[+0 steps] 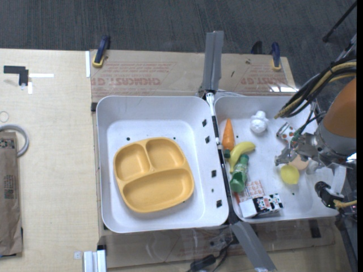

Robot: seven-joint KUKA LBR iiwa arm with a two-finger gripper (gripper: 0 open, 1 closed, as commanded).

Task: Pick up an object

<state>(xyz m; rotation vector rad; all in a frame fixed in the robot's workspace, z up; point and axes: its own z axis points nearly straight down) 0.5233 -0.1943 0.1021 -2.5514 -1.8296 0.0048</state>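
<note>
In the right bin (266,215) the end effector (290,158) hangs just over a yellow lemon (290,175) — I cannot tell its state — with a banana (241,151), carrot (228,134) and small box (259,205) lying further left.

The tabletop (51,152) is pale wood. On it, well left of the hand (289,157), sits the left bin (108,169); the right bin (272,103) lies under the hand, touching its neighbour. A brown cardboard sheet (153,72) lies beyond both bins.
</note>
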